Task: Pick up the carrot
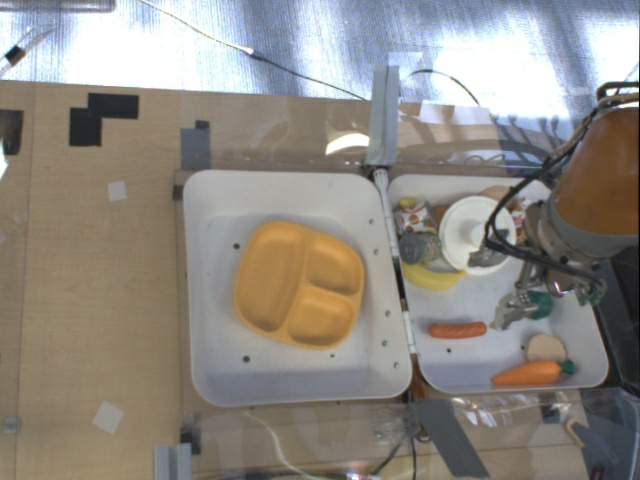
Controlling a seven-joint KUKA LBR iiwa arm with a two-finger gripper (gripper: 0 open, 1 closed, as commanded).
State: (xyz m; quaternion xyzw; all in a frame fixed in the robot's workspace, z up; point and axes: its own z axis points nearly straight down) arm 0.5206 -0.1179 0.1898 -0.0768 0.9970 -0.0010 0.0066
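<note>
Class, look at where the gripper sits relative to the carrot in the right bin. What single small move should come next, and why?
Probably shift the gripper toward the near edge of the right bin, until it is over the carrot. The carrot lies untouched by the front wall, beside a tan piece, and the gripper hangs farther back.

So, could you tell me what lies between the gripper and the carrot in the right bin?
In the camera view, a small round beige piece lies between the gripper and the carrot, just above the carrot's green end.
</note>
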